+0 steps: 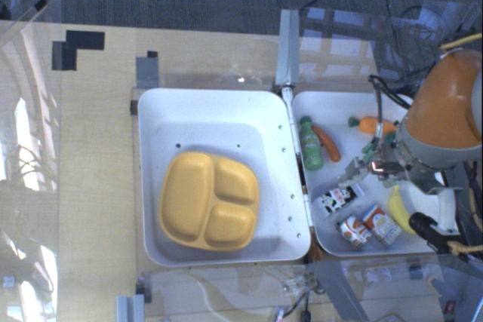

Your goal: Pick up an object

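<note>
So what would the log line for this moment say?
arm: over right bin | gripper: above cow-print carton | yellow tray: left bin | nothing visibly held

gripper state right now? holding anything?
Gripper: cannot tell open or closed from this view. It sits over the right bin, above the black-and-white carton; nothing visibly held.

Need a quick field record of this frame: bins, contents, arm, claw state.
left bin: yellow three-compartment tray
right bin: green bottle, red chili pepper, carrot, black-and-white carton, two small printed packs, banana
arm: over right bin, reaching in from the right
claw: above right bin's middle, near carton
claw state: cannot tell
</note>
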`<act>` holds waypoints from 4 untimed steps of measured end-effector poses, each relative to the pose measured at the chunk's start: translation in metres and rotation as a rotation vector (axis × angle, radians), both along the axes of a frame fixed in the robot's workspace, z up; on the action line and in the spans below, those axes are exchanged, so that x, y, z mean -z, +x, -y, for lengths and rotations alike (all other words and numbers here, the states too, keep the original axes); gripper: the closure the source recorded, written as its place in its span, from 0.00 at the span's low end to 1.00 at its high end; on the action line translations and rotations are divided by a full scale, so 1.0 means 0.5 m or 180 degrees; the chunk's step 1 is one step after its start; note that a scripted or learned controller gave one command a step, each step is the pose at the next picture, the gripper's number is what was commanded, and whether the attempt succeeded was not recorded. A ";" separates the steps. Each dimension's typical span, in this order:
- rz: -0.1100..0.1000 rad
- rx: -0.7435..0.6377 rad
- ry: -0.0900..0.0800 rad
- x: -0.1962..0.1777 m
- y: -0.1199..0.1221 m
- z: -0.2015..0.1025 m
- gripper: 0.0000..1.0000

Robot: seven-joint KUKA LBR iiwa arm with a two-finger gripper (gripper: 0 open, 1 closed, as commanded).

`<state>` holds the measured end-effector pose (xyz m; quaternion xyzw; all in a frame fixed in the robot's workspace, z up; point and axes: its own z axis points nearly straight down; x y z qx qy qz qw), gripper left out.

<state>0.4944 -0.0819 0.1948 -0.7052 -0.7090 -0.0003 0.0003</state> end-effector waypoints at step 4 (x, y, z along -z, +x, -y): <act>-0.0024 -0.0724 0.0023 0.212 0.351 0.239 0.00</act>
